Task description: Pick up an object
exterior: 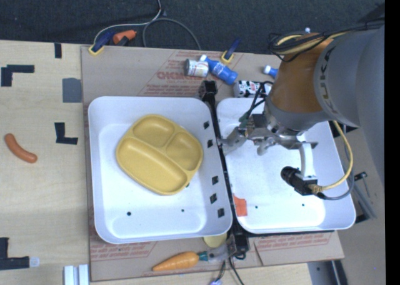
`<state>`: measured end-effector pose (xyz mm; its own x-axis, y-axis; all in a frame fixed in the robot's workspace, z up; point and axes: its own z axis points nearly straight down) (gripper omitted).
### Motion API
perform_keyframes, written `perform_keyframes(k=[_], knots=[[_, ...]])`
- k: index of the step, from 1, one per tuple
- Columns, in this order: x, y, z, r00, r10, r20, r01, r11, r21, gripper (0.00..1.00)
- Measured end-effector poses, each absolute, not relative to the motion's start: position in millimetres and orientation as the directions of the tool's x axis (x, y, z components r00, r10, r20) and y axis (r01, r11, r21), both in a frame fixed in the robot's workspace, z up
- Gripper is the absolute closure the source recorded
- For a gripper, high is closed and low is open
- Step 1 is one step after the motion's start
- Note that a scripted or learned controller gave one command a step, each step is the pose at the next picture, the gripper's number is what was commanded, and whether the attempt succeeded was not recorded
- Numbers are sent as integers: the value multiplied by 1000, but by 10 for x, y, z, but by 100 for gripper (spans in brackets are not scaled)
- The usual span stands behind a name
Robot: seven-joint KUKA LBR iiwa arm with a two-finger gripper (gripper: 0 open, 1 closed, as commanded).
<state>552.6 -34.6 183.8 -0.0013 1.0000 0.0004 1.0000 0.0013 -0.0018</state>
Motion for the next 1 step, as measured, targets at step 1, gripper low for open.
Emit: perform_keyframes(k=[1], knots=[[4882,-659,1839,5,1000,-1,1000,-5,-6,0]])
